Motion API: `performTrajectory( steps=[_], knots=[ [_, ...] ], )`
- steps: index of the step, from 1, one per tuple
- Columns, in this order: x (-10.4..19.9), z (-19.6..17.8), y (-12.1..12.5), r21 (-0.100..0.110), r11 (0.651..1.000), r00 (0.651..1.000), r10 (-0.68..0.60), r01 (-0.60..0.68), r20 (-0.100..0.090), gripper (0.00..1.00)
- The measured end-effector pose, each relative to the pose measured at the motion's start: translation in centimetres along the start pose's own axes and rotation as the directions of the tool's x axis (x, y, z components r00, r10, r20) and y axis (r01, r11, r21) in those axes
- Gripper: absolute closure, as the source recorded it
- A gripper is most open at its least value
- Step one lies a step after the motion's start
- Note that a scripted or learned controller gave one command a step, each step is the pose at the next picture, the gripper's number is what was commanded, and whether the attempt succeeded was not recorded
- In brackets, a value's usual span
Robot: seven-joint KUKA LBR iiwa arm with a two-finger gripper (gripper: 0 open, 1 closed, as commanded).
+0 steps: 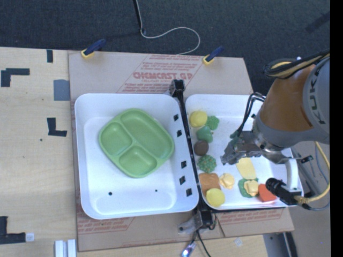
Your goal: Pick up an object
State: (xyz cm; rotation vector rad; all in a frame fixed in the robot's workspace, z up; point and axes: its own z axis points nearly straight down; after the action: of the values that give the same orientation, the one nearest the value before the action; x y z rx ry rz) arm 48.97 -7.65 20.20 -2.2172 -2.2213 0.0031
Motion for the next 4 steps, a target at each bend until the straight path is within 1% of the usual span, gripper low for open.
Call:
performTrajectory(
  steps=[1, 2, 3, 4],
  knots=[
    [5.9, -15.6, 0.5, -0.017, 1.000, 1.000, -0.004, 0.004, -0.001, 1.00],
    [10.3, -5.9, -0.8, 0.009, 1.000, 1.000, -0.002, 0.002, 0.000, 1.00],
    [16.9, -14.9, -0.5, -0.011, 1.000, 1.000, -0.008, 0.008, -0.003, 1.00],
    [10.9, -16.7, -0.6, -0.005, 1.000, 1.000, 0.005, -0.005, 0.002, 1.00]
  ],
)
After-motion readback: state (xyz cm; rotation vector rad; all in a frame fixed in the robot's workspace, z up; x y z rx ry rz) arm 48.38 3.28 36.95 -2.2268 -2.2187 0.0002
